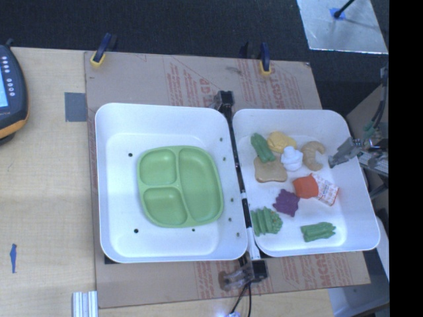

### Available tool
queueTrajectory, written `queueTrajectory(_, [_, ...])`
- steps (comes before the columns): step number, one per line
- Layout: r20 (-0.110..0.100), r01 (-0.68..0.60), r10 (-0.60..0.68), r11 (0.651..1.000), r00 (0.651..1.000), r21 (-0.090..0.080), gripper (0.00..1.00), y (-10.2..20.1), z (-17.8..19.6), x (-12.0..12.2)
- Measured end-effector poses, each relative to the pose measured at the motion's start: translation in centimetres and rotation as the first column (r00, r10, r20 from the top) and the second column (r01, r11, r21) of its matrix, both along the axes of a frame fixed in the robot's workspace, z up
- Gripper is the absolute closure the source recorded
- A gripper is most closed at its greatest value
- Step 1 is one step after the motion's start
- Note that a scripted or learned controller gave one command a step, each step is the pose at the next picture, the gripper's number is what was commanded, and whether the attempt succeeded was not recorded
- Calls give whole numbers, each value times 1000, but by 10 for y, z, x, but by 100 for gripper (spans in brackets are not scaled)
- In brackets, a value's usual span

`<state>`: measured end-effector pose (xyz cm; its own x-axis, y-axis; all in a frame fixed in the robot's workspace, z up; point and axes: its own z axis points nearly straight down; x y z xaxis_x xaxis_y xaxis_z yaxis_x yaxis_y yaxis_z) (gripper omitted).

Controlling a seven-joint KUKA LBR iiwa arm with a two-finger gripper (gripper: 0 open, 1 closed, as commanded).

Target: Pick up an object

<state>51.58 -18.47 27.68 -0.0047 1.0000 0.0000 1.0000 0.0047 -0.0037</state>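
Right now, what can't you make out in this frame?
- Gripper, camera view: small at the right bin rim; the fingers' state is unreadable.
- Arm, camera view: cut off by the right edge.
- Orange item and printed packet: too small to identify or read.
- Handheld device: cut off by the left edge.
- Cable: runs off the bottom edge.

I see the toy foods clustered in the right bin (357,240): a green pickle (262,147) beside a yellow piece (280,140); a white swirl (291,158); a tan toast slice (269,171); an orange block (305,187); a purple piece (287,203); two green bean bundles (266,221) lying nearest me.
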Motion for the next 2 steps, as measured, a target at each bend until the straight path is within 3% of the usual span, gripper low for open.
queueTrajectory(1, [-5, -7, 7, 1000, 1000, 3, 0, 55, -83, 45])
queueTrajectory(2, [10, 0, 0, 1000, 1000, -8, 0, 31, -186, 22])
